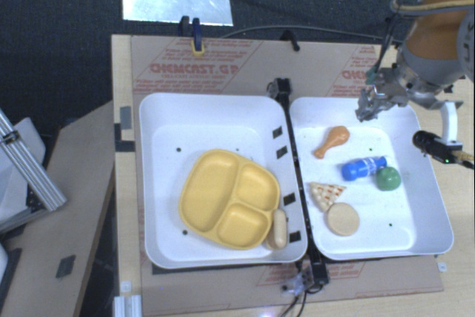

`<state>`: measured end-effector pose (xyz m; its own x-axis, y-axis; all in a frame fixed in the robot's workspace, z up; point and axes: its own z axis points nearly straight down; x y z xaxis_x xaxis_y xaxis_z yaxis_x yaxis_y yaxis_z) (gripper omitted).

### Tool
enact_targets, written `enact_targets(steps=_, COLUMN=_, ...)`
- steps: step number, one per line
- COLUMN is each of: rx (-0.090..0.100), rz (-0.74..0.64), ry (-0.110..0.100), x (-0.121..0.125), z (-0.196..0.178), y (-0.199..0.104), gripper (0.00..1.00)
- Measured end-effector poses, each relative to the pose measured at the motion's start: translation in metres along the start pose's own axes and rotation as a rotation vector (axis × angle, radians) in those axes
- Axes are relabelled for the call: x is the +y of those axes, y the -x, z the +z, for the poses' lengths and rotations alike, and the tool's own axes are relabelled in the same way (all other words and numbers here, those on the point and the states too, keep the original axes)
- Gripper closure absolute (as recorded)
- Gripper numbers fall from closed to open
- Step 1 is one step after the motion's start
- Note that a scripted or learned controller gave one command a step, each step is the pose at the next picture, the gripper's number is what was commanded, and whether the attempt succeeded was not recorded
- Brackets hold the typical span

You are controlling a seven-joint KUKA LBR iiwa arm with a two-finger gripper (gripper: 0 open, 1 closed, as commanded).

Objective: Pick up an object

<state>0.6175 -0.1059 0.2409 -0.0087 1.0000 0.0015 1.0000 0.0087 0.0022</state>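
Observation:
The right bin [423, 230] holds a toy drumstick [331, 141], a blue bottle [363, 167], a green ball [387, 178], a pizza slice [326, 194] and a round tan cookie [343, 219]. My gripper [369, 108] hangs over the bin's far edge, above and to the right of the drumstick, touching none of the objects. Nothing is visible between its fingers.
The left bin [171, 130] carries a yellow divided tray [228, 198] with a small bread roll [279, 228] leaning at its right corner. A black divider [291, 159] runs between the bins. The grey arm with its orange band [445, 4] fills the upper right.

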Motion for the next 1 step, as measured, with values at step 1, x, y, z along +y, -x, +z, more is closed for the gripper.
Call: enact_targets(steps=1, rx=0.001, rz=0.000, ry=0.000, x=0.0032, z=0.0116, y=-0.0535, gripper=1.00)
